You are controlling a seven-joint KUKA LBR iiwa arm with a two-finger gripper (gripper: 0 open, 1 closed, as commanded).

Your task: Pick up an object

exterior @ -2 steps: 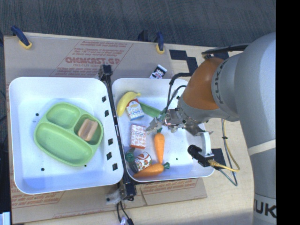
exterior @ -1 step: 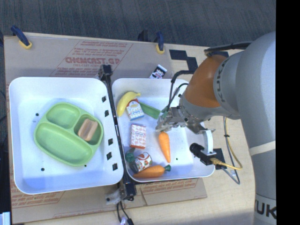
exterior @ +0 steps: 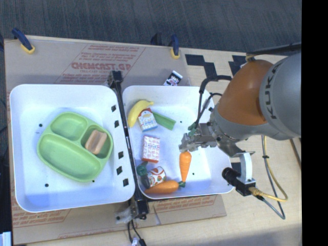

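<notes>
Just above the top end of one carrot [exterior: 185, 166] in the right bin [exterior: 218, 186] hangs the tool [exterior: 190, 143], low over the bin's middle right; whether it is released or clenched I cannot tell, since the wrist hides that part, and nothing is visibly gripped. That carrot stands nearly upright in the view, leaf end down. A second carrot [exterior: 163, 187] lies flat along the near wall of the same bin, just left of the first one's lower end. Beside them are one banana [exterior: 136, 111] at the far left, two small printed cartons, one [exterior: 147, 120] touching the banana and one [exterior: 150, 148] nearer the middle, one green stick-shaped piece [exterior: 165, 120] just right of the upper carton, and one round red-and-white item [exterior: 155, 175] near the flat carrot. The left bin [exterior: 31, 99] holds one green divided plate [exterior: 72, 147] with one brown bread-like piece [exterior: 96, 140] in its right compartment. The arm [exterior: 256, 101] reaches in from the right over the table [exterior: 287, 188], its orange band above the wrist, bent down toward the bin.
</notes>
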